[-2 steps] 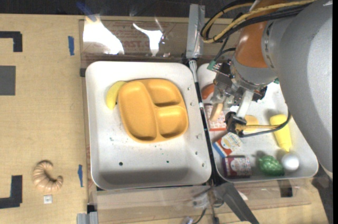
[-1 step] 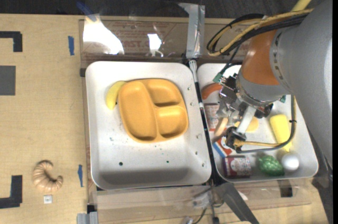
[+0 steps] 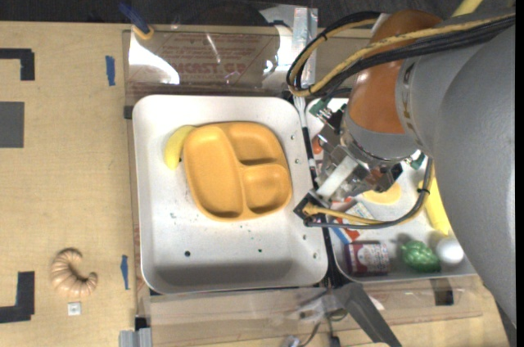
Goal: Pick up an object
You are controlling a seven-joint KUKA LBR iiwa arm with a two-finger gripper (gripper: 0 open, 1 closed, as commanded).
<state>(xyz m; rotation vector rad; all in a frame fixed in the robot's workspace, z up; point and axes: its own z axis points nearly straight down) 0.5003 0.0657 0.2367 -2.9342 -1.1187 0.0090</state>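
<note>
Camera view from above, at a slant, onto one tan bench [image 3: 65,132] that carries two shallow white bins side by side. One grey arm [image 3: 467,132] with an orange band reaches in from the right and covers most of the right bin [image 3: 391,277]. Its gripper [image 3: 326,173] hangs over the wall the two bins share, about midway along it. From this angle it is impossible to tell whether the gripper is open or closed.

The left bin [image 3: 221,255] holds two things. One orange divided plate [image 3: 237,169] with three compartments lies in the bin's far half, toward the top of the picture, close to the right wall. One yellow thing [image 3: 173,145], possibly a banana, peeks out from under the plate's left edge, toward the bin's far left corner.

Three things lie in a row along the right bin's near edge. One dark red bottle [image 3: 368,257] with a pale label lies on its side by the near left corner. One green bumpy thing [image 3: 419,255] sits just beside it, and one pale round thing [image 3: 450,254] is next to that. One yellow shape [image 3: 435,210] runs along the arm's edge farther back, too hidden to name.

Outside the bins, near the bench's near left corner, lies one beige curled thing [image 3: 74,272]. One clear plastic sheet [image 3: 213,55] lies against the left bin's far edge.
</note>
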